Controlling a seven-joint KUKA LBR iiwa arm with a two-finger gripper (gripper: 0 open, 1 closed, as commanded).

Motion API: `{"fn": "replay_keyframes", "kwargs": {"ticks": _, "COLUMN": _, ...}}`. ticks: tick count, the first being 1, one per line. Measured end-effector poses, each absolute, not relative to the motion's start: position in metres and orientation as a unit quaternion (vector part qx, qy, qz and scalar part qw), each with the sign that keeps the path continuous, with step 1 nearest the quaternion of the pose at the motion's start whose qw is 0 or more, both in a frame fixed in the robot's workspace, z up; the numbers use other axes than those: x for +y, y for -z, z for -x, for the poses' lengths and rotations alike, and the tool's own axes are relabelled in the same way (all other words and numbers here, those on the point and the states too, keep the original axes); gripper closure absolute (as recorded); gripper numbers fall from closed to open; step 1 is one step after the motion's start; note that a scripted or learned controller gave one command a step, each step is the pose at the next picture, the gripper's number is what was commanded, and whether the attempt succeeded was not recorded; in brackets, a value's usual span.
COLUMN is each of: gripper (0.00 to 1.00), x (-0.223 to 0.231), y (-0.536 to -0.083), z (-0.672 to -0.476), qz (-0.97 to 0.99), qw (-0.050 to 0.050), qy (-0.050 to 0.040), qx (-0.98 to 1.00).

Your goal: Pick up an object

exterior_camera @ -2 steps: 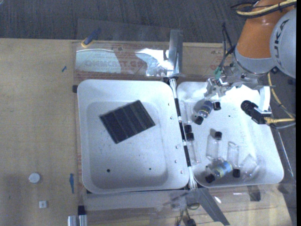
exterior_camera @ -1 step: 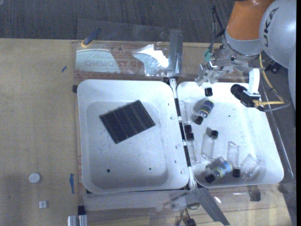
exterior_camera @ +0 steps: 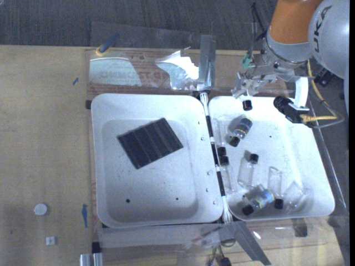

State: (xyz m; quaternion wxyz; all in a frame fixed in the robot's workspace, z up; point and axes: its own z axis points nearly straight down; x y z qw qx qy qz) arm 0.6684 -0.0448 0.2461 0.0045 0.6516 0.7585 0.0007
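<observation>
My gripper (exterior_camera: 244, 91) hangs over the far edge of the right bin (exterior_camera: 310, 165), below the orange-banded wrist. Just beneath it sits a small black-capped item (exterior_camera: 247, 105); whether the gripper touches it I cannot tell. Close by in the right bin lies a bottle with a blue label and black cap (exterior_camera: 239, 128). Several small clear vials with black caps lie around it, among them one along the left wall (exterior_camera: 223, 159), one in the middle (exterior_camera: 248, 168) and a blue-labelled one at the near edge (exterior_camera: 257, 199). A dark ridged rectangular pad (exterior_camera: 150, 142) lies in the left bin (exterior_camera: 111, 193).
Crumpled clear plastic and a metal strip (exterior_camera: 206, 65) lie behind the bins. Yellow cables and a black fitting (exterior_camera: 287, 108) hang from the arm over the right bin's far right corner. A ridge (exterior_camera: 216, 159) divides the two bins.
</observation>
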Motion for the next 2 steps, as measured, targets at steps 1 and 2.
{"fn": "replay_keyframes", "kwargs": {"ticks": 1, "gripper": 1.0, "x": -0.0438, "y": -0.2569, "z": -0.6694, "qz": -0.65, "qw": 0.007, "qy": -0.0011, "qx": 0.76}}
{"fn": "replay_keyframes", "kwargs": {"ticks": 2, "gripper": 0.0, "x": -0.0433, "y": -0.2568, "z": -0.6695, "qz": -0.65, "qw": 0.007, "qy": -0.0011, "qx": 0.76}}
